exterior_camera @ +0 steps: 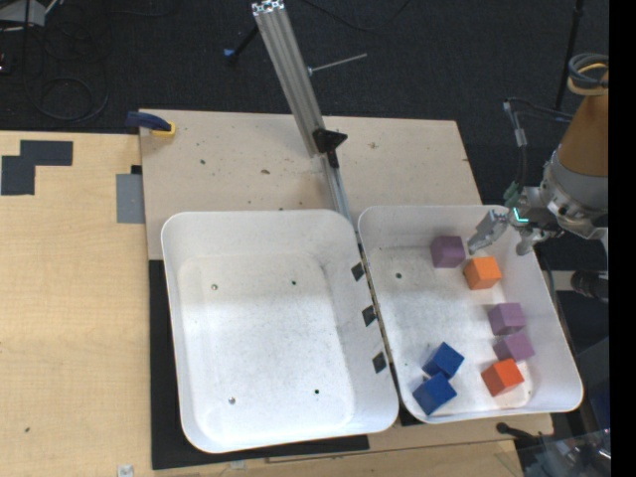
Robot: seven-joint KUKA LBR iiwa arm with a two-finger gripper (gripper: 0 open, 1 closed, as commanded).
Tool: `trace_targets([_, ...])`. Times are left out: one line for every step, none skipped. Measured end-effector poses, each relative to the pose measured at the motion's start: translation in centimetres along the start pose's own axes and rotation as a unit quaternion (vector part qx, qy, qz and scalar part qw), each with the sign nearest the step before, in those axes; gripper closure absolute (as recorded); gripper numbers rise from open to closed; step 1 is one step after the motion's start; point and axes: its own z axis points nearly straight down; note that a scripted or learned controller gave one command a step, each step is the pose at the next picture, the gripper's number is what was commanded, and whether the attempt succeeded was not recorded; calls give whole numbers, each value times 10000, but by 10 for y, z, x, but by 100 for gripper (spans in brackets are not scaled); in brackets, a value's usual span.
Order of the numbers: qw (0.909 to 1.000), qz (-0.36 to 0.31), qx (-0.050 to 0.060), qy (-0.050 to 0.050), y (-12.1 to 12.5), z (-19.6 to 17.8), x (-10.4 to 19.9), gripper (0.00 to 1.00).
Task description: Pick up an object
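The jaws (502,229) are seen spread, holding nothing, just above the orange cube (482,271) in the right bin (566,361). The cube is judged light, rigid and smooth-faced; it is best taken across two opposite flat sides.

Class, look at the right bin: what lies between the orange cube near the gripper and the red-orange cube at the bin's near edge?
In the camera view, two purple cubes lie between the orange cube and the red-orange cube, one behind the other.
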Motion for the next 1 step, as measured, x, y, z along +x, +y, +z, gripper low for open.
trace_targets([10000, -18, -20, -10, 1, -3, 0, 0])
